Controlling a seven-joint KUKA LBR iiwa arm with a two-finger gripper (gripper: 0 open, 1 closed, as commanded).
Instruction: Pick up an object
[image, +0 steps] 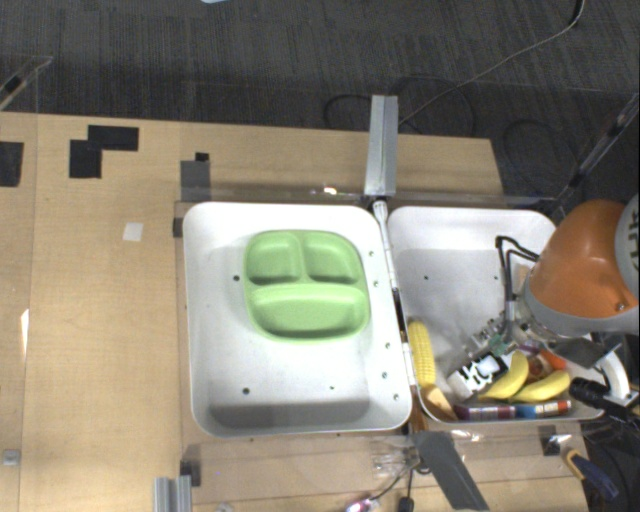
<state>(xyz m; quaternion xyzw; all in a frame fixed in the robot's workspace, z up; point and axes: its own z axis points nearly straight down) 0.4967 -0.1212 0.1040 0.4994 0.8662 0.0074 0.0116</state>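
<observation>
The landmark is the metal divider post (383, 150) that rises between the two shallow white bins. To its left, the left bin (215, 330) has smooth moulded plastic walls with rounded corners and carries a matte green divided tray (305, 283) with three compartments. Bare bin floor surrounds the tray on all sides.

To the right of the post, the right bin (450, 250) holds its objects crowded into the near corner: a yellow corn cob (422, 352) lying along the wall nearest the post, two curved yellow bananas (530, 380), a small black-and-white item (478, 372) and a thin red marker (510, 409). The bin floor nearer the post is bare.

The tool (497, 340) sits low over this cluster, under the arm's orange band (585, 265). Its opening cannot be determined.

The tabletop (90, 320) is light wood laminate. Beyond it lies dark carpet (250, 50) with cables.
</observation>
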